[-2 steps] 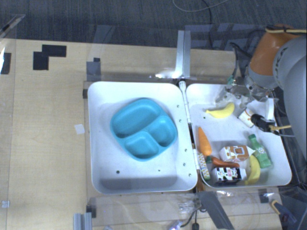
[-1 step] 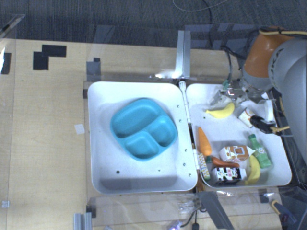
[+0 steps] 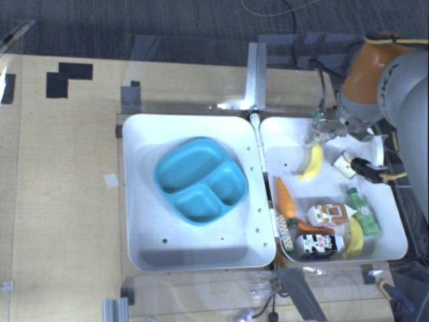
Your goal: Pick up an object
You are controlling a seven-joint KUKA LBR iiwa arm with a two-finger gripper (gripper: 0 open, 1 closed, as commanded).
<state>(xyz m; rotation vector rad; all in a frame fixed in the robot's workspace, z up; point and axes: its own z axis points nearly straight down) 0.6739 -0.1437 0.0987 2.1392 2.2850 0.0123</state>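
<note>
**Still empty-handed: the pick has yet to begin**

Clearly, we are early in the task. Starting at the left, the shallow white left bin (image 3: 144, 180) holds a blue plastic divided plate (image 3: 200, 180), which lies flat and untouched. Moving across the metal divider, the shallow white right bin (image 3: 281, 139) carries the clutter: an orange plastic carrot (image 3: 285, 200) along its left wall, a small yellow banana (image 3: 310, 162) near the top, a little brown-and-white carton (image 3: 327, 215), a black-and-white box (image 3: 318, 245), a second yellow banana (image 3: 354, 237) and a green plastic bottle (image 3: 362, 215).

Further right, the two-finger gripper (image 3: 326, 127) hangs over the bin's upper part, just above and right of the small yellow banana. We see nothing between its fingers, but we cannot tell how wide they stand. We judge that banana the nearest candidate; the descent, the grasp and the lift are all left to do.
</note>
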